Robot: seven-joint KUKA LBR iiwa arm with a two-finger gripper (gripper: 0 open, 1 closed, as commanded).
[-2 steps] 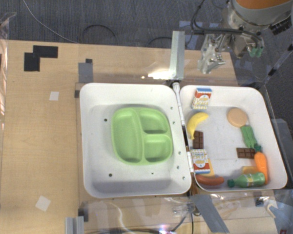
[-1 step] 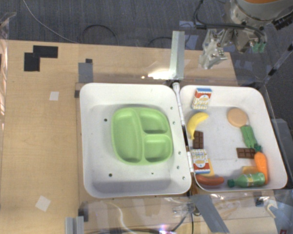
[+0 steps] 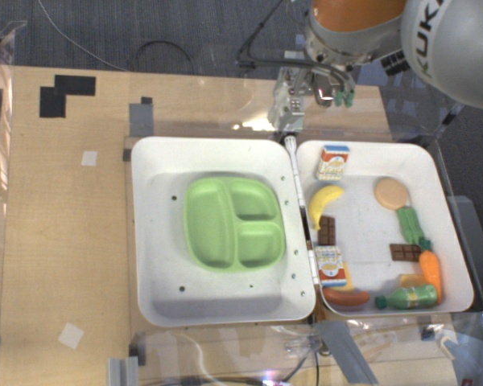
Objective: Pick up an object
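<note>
The gripper [image 3: 310, 103] hangs above the bench just past the far edge of the two bins, over their dividing line — whether it is released or clenched I cannot tell. In the right bin [image 3: 443, 185] a banana [image 3: 324, 203] lies near the left wall, its long axis running from near-left to far-right, curved. A small carton [image 3: 332, 162] sits beyond it at the far edge, and a chocolate bar [image 3: 327, 231] just nearer. The left bin [image 3: 149, 175] holds a green divided plate [image 3: 232, 223].
</note>
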